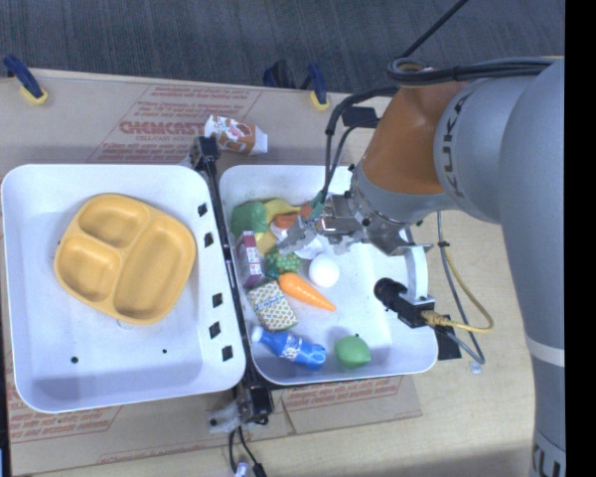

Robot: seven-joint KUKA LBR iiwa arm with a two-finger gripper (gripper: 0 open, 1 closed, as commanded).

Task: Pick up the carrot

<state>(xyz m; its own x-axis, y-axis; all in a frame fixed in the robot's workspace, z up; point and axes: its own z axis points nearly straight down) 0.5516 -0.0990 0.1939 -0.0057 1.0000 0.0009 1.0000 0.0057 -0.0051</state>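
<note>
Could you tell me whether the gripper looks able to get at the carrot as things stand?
Probably yes: the carrot lies uncovered in the right bin, just below the gripper, though a white egg touches it.

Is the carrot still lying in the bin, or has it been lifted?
Lying in the bin. The carrot rests flat on the floor of the right bin, beside the white egg; the gripper is above it, not around it.

1. The gripper (313,229) sits low among the toys; its fingertips blur into the clutter.
2. The arm (477,147) hides the right bin's (417,361) far right corner.
3. The arm runs off the right edge.
</note>
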